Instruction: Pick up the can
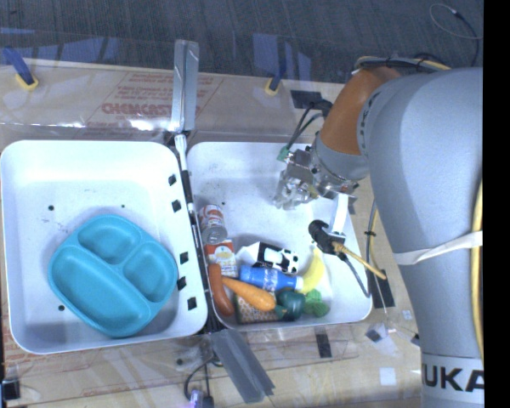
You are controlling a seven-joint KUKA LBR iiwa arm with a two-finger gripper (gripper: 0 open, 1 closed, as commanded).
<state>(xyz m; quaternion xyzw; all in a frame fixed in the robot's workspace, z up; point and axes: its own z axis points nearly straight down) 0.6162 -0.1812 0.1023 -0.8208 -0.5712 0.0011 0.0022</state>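
Two white bins sit side by side on the bench, right bin [238, 155] packed with clutter along its near edge. Gripper [291, 187] hangs over the bare upper part of that bin, can't tell if the jaws are open or closed, it's a blur. Can [212, 225] lies well down-left of the jaws against the bin's left wall, carrot [248, 293] just below it. Blue divided plate [112, 274] sits in the left bin

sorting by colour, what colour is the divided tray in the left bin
Light blue, clearest in the camera view: divided tray.
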